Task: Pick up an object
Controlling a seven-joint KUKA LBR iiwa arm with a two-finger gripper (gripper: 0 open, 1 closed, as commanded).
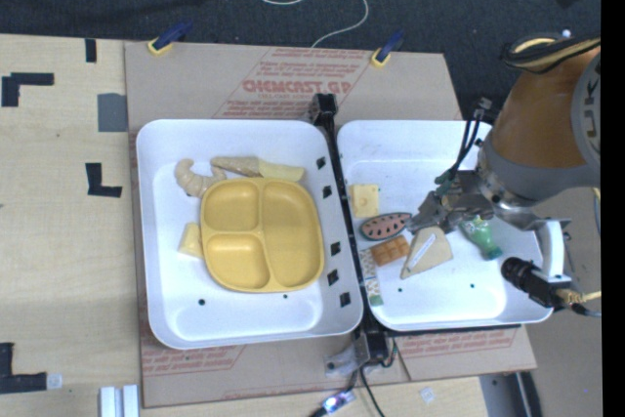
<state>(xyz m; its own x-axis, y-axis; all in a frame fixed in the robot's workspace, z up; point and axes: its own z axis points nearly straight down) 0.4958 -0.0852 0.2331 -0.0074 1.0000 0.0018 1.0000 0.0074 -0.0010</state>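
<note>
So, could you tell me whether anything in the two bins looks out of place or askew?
Nothing looks spilled or damaged. The yellow divided plastic plate sits at a slant in the left white bin, overlapping pale toy food pieces along its upper edge. In the right white bin, the hand is beside a tan wedge.

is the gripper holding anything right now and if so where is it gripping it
Cannot be told. The gripper sits low in the right bin, right at the top of the tan wedge, but no object is visibly between its fingers.
</note>
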